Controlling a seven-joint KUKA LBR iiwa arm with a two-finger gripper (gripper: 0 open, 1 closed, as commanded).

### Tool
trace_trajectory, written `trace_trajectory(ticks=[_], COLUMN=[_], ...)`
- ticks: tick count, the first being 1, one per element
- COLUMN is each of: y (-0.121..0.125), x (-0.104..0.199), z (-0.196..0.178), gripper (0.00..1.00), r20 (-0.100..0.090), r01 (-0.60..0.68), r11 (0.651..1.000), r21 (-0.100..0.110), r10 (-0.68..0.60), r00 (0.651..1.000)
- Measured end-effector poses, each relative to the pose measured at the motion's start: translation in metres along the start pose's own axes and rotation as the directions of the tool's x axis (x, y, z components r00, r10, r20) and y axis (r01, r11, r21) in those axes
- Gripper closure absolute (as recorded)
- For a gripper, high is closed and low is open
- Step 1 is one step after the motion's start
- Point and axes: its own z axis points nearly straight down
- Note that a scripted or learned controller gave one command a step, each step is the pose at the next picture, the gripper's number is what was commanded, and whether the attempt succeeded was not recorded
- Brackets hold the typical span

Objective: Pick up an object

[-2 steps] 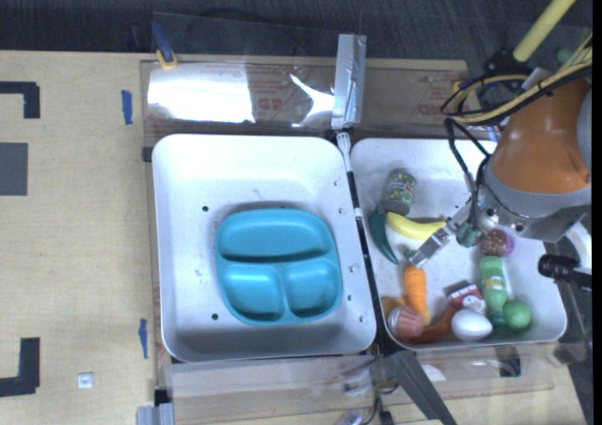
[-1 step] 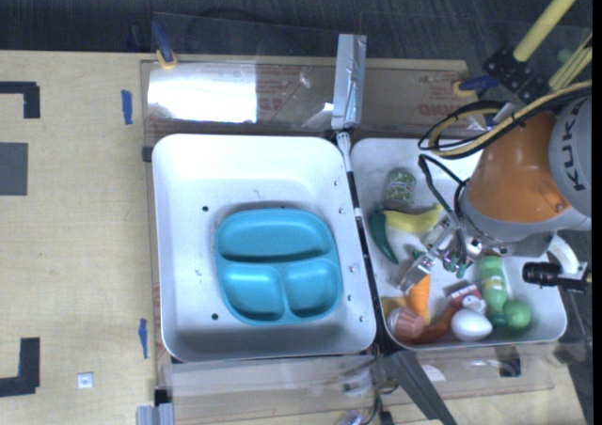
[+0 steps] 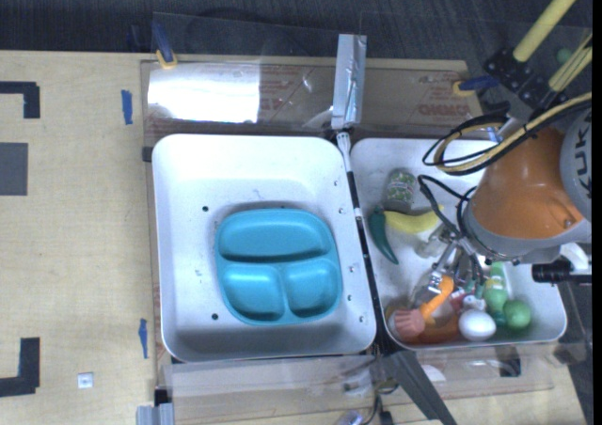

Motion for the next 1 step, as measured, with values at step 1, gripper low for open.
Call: trace_trajectory(ticks=[1], y=[-0.0445], x=[0.006], z=[0.0002], gripper=[0.0], r20=[-0.002], r01=[-0.354], r11=[0.935], r21=[0.003], r10=[0.354], r00=[0.935])
